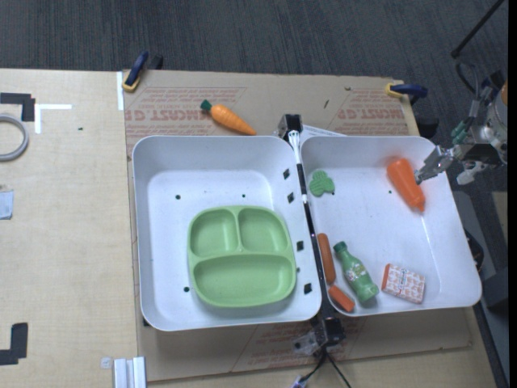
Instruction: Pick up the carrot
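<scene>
A carrot [229, 118] with a green top lies on the cardboard just behind the left bin's [153, 217] far rim, outside both bins. A plain orange, carrot-shaped piece [405, 183] lies tilted in the right bin [380, 225] near its far right corner. My gripper [432, 166] reaches in from the right edge and its tip is right against the upper right side of that orange piece. The view does not show whether anything is held.
A green divided plate [241, 255] sits in the left bin. The right bin also holds a green leafy piece [321, 183], a sausage [325, 257], a green bottle [356, 273], a small orange-red piece [342, 299] and a pink wafer [402, 283]. Blue clamps [136, 69] pin the cardboard.
</scene>
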`<state>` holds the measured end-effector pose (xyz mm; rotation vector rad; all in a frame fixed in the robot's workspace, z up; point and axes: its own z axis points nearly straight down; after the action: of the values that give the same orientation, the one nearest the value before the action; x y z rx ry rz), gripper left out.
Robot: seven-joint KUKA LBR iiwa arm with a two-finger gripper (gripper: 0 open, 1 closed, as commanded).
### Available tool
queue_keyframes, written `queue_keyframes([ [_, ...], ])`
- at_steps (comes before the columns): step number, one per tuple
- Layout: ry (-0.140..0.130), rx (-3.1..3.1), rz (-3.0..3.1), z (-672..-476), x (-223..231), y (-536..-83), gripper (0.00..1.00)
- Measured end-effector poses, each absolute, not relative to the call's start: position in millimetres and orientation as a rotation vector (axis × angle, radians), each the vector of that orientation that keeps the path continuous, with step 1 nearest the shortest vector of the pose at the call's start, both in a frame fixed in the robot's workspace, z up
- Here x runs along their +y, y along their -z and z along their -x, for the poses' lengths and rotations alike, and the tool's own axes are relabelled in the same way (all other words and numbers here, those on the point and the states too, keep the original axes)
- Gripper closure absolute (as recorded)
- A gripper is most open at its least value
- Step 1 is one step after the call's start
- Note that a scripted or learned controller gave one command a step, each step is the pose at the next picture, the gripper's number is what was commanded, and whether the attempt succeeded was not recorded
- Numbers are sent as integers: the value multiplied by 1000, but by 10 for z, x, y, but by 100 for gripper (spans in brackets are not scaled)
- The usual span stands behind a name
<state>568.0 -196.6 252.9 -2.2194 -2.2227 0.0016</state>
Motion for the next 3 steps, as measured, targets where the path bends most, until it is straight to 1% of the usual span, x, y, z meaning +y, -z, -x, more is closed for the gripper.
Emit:
queue_keyframes([
  [1,-1,-2115,2322,-5801,-1792,-993,0],
  [2,-1,-2119,2321,-6403,-1860,-2024,0],
  [3,-1,-2488,1919,-6128,-1638,-1669,0],
])
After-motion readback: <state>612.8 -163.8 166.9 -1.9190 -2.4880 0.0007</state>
